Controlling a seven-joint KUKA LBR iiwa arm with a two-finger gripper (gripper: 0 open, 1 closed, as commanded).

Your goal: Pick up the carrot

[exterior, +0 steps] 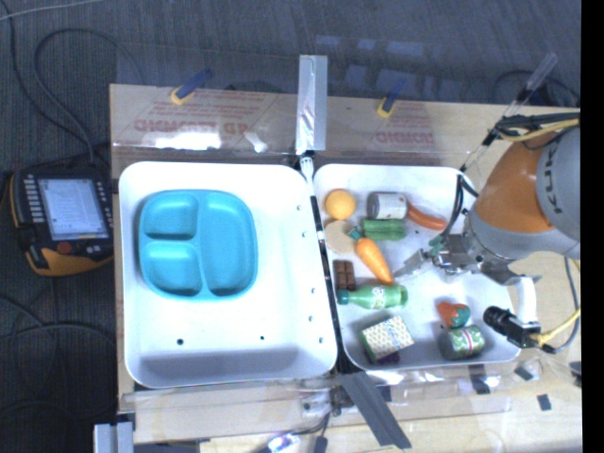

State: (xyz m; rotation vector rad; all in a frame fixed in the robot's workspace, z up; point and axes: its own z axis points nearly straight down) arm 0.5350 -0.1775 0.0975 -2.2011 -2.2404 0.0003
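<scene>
The carrot [374, 259], orange with a green stub at its upper left end, lies slantwise in the middle of the right bin [444, 179]. My gripper [423, 259] hangs low over the same bin, just to the right of the carrot's lower end and apart from it. The grey arm with its orange band [514, 201] reaches in from the right. Nothing is seen held in the gripper.
Around the carrot lie an orange ball [340, 204], a small can [387, 206], two green bottles [382, 227] [375, 296], a brown bar [345, 275], an orange-red long piece [427, 218], a patterned box [387, 336] and a green tin [462, 342]. The left bin holds a blue divided plate [198, 243].
</scene>
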